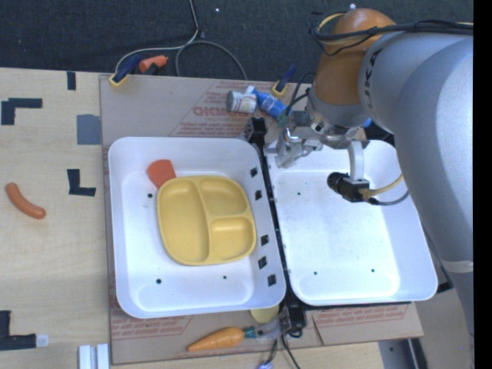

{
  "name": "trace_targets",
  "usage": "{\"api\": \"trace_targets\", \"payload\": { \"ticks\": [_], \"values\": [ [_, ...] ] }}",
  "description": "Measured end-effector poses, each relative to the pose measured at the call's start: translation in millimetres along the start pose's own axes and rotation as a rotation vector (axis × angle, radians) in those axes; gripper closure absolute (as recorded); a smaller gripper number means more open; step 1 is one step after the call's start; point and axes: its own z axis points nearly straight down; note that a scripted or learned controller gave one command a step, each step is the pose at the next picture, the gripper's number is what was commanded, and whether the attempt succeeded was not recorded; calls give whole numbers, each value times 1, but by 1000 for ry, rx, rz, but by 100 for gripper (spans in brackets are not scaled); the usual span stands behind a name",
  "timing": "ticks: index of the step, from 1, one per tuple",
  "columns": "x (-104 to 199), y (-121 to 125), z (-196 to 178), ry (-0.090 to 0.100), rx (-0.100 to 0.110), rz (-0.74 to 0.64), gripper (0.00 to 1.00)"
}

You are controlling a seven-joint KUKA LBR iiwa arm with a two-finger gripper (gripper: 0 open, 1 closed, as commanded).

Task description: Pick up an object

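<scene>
A yellow divided plate (206,219) lies in the middle of the left bin (123,283). An orange-red block (161,172) sits just beyond the plate's upper left corner, touching or nearly touching it. My gripper (295,149) hangs at the far left corner of the right bin (361,275), close to the divider between the bins. The wrist and cabling hide its tips, and I see nothing held there.
A toy carrot (217,338) lies on the cardboard in front of the bins. An orange sausage (25,201) rests on the bench at far left. Clamps (138,66) and a white-blue clamp (254,100) sit behind the bins. The arm's grey body (430,129) covers the right side.
</scene>
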Motion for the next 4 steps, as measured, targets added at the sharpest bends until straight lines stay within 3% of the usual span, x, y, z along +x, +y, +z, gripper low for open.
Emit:
{"api": "trace_targets", "payload": {
  "ticks": [1, 2, 3, 4],
  "values": [
    [-75, -4, -26, -5, -2, 13, 100],
    [31, -15, -25, -1, 0, 0, 100],
    [-86, -30, -33, -9, -1, 19, 100],
    [8, -23, -4, -2, 2, 2, 100]
  ]
}}
